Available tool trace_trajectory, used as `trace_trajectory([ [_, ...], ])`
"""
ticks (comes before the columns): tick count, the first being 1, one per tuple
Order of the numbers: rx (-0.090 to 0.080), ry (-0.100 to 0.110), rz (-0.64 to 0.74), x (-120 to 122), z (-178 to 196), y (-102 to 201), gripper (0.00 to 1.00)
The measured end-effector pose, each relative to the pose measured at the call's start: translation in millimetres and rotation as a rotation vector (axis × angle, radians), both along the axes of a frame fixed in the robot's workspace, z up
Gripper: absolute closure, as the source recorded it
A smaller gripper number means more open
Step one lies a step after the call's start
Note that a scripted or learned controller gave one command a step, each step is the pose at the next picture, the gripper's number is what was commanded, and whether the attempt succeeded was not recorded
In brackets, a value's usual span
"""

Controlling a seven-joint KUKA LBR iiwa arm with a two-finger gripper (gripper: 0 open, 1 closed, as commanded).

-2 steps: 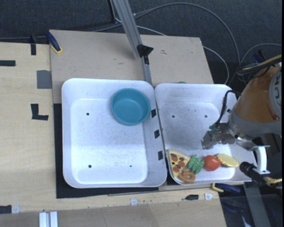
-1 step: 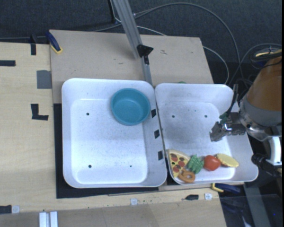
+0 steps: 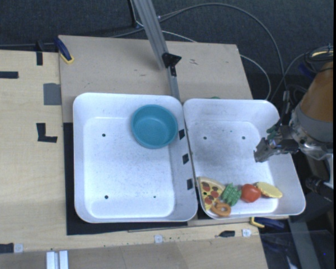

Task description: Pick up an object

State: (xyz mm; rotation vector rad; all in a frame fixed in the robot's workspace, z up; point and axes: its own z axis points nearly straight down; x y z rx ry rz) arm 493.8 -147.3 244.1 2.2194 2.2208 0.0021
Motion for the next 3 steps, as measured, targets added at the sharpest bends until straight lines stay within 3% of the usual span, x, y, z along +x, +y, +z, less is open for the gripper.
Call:
trace_trajectory([
  [3,0.001,0.003,0.004,44.6,15.2,150.8,1.00],
])
